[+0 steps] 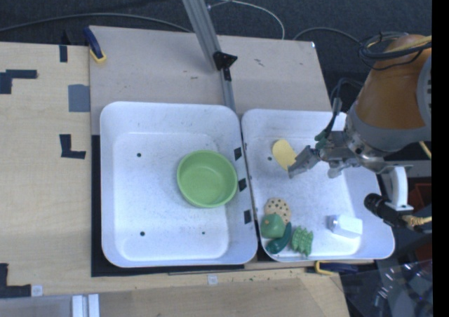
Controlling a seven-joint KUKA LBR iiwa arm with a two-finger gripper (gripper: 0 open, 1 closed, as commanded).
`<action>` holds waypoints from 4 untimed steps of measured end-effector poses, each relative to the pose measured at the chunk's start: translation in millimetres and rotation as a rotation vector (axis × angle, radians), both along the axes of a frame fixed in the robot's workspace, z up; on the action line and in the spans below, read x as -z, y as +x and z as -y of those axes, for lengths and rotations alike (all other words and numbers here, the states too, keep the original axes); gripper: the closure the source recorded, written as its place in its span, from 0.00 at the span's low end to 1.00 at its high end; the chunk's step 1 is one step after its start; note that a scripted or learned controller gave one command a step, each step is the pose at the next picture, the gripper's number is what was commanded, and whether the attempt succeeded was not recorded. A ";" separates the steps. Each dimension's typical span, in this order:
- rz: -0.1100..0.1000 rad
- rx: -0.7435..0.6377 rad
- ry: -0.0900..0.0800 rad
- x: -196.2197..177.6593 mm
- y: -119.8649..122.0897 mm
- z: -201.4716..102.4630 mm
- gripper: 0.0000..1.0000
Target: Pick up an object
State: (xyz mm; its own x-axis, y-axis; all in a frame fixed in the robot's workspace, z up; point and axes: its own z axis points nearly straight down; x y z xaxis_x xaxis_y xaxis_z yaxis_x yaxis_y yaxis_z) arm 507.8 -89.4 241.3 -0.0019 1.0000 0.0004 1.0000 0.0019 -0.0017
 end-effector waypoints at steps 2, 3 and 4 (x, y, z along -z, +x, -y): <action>-0.006 0.001 0.000 44.1 2.1 1.0 0.00; -0.006 0.002 0.000 89.6 1.1 6.3 0.00; -0.002 0.001 -0.001 151.7 -2.5 2.0 0.00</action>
State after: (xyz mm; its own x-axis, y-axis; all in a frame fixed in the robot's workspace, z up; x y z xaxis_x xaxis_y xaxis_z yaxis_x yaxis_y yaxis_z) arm 505.3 -91.4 89.5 -0.0013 1.0000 -0.0004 1.0000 0.0013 -0.0038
